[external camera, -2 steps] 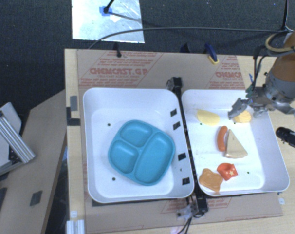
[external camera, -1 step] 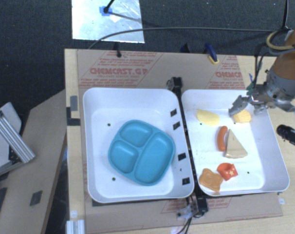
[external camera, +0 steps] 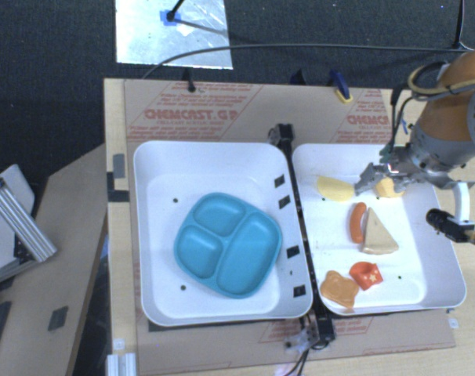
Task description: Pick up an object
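Pale yellow rounded food piece (external camera: 334, 187) beside grey metal tool (external camera: 381, 178), grip state indiscernible.

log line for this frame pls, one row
phase: reaching | end effector: over right bin, top | nearest: yellow piece | grasp: unconfirmed | left bin: blue tray

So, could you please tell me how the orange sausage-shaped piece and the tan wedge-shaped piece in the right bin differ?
The orange sausage-shaped piece is narrow with rounded ends; the tan wedge-shaped piece is broad and triangular. The sausage is bright orange-red, the wedge pale tan. The sausage covers less of the floor than the wedge. Both lie side by side, touching or nearly so, in the right white bin, below the gripper.
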`<state>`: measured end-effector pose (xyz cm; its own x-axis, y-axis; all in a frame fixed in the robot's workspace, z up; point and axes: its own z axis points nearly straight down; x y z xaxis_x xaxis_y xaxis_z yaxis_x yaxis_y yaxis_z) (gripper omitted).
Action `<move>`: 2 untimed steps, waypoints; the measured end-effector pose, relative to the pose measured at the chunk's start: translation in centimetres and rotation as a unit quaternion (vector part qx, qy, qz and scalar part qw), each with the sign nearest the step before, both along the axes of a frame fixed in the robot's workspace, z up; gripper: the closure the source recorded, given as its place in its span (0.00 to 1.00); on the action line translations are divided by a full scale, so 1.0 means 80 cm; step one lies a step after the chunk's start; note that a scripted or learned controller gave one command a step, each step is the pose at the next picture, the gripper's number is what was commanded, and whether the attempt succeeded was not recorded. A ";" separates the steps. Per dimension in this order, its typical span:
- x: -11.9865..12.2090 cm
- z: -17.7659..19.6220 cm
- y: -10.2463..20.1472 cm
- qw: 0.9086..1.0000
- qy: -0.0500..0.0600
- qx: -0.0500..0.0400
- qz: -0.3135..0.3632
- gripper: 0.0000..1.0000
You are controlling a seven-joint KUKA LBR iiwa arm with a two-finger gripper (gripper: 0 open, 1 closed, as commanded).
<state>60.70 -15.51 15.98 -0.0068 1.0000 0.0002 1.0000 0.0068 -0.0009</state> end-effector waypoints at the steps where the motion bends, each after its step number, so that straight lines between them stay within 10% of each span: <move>1: 0.006 -0.057 -0.010 1.000 -0.001 -0.001 -0.002 0.00; 2: 0.006 -0.096 -0.009 1.000 0.000 0.000 -0.002 0.00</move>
<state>61.21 -16.26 8.33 -0.0021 1.0000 -0.0001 1.0000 0.0021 -0.0007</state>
